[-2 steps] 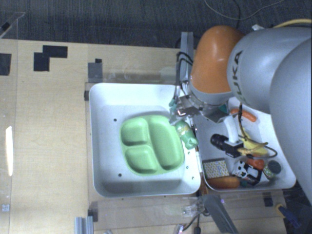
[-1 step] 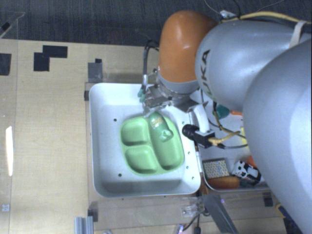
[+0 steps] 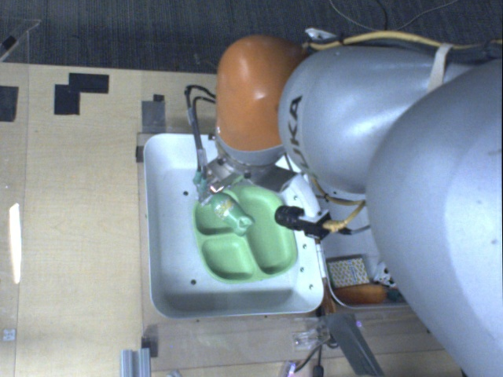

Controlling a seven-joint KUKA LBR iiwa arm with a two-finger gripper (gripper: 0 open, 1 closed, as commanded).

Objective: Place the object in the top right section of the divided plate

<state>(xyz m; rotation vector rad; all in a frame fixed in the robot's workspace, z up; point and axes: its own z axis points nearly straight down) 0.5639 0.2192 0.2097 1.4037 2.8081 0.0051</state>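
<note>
Green divided plate [image 3: 250, 242] lies flat, corner-down, under gripper [image 3: 224, 203].

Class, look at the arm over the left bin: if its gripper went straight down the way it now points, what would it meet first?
Most likely the green divided plate, near its upper-left part, where the gripper hangs. Something small and pale sits just beneath it, too blurred to identify. Depth is hard to judge from this slanted view.

The divided plate [image 3: 245, 238] is pale green with rounded corners, lying flat a little below the middle of the frame, turned at a slant. Raised ridges split it into sections; two lower ones show bare green floors. A small translucent, greenish object [image 3: 228, 209] sits at the plate's upper left part, its exact shape too blurred to tell.
</note>
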